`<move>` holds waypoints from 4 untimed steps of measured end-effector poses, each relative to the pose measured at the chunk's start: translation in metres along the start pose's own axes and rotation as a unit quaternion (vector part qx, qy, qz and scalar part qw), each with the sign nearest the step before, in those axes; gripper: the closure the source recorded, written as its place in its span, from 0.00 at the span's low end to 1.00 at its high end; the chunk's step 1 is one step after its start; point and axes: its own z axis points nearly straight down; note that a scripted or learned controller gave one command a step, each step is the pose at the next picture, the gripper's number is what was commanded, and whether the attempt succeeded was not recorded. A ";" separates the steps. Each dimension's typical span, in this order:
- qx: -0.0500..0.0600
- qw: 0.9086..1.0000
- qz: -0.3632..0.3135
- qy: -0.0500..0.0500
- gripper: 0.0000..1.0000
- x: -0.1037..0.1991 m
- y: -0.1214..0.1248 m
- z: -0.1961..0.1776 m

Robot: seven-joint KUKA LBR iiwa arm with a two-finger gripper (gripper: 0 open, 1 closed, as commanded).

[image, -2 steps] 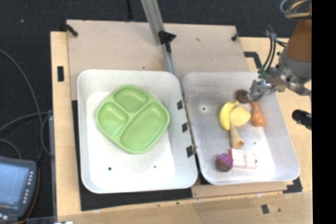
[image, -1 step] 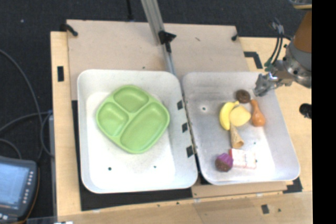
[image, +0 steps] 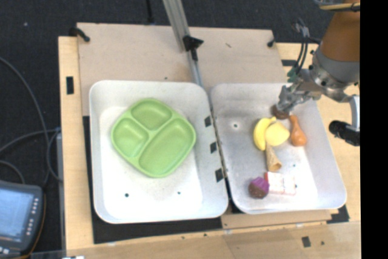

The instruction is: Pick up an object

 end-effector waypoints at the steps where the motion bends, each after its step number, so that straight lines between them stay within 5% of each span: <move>1: 0.000 1.000 0.000 0.000 1.00 0.051 -0.002 -0.009; 4: 0.001 1.000 0.000 0.000 1.00 0.199 -0.050 -0.004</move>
